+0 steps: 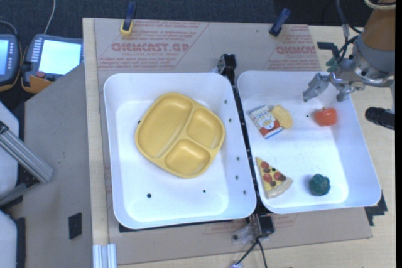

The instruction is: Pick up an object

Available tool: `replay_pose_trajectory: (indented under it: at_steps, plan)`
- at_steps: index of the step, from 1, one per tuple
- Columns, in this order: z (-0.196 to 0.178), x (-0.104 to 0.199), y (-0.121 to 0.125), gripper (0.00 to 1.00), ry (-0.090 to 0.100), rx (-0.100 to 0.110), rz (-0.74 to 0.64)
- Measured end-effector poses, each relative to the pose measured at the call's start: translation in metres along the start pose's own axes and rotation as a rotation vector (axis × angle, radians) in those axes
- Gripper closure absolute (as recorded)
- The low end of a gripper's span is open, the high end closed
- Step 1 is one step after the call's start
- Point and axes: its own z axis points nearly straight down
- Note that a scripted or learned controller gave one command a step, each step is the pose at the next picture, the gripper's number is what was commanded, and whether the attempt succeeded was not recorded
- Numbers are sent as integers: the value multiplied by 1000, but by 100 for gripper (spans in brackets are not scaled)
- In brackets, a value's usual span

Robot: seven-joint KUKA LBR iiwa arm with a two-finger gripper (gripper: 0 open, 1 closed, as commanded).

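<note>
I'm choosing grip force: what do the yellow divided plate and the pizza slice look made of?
Yellow plate: probably hard moulded plastic, matte to satin, judging by its uniform colour and smooth rounded compartment ridges. Pizza slice: seemingly toy food, plastic or rubber, with flat printed-looking toppings; too small to tell which.

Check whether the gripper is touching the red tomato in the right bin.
Apart. The camera view shows white bin floor between the gripper and the tomato, which lies below it in the picture.
</note>
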Motion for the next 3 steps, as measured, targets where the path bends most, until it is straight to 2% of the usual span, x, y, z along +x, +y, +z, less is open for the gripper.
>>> replay_pose_trajectory:
  at_steps: [1, 2, 3]
  plan:
    - [58, -5, -3, 0, -3, -9, -1]
    - [43, -5, -1, 100, -5, -16, -2]
    - [-1, -3, -2, 100, -4, -12, -1]
